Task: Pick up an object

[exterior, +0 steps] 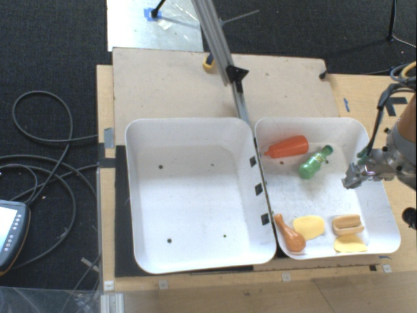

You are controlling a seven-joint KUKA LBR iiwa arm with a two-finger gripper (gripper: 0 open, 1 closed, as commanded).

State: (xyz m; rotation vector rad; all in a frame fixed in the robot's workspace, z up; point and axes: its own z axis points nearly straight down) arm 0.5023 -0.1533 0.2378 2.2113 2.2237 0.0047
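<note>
Nearest you, along the right-hand shallow white plastic bin's (374,145) front edge at about 6 o'clock, you've got an orange drumstick-shaped toy (289,233), a flat yellow disc (309,226), a tan hot-dog-looking piece (347,223) and a pale yellow slice (350,243). Further back, around 11 o'clock, a green plastic bottle (313,162) lies just beside a red-orange carrot-like cylinder (287,147). The metal two-finger gripper (357,174) hangs over the bin's 3 o'clock side with nothing visibly in it, so I'd say the pick hasn't happened; everything's left to do. It's too small and blurry to tell how it's set, honestly. The arm gets cut off at the frame edge too.
</note>
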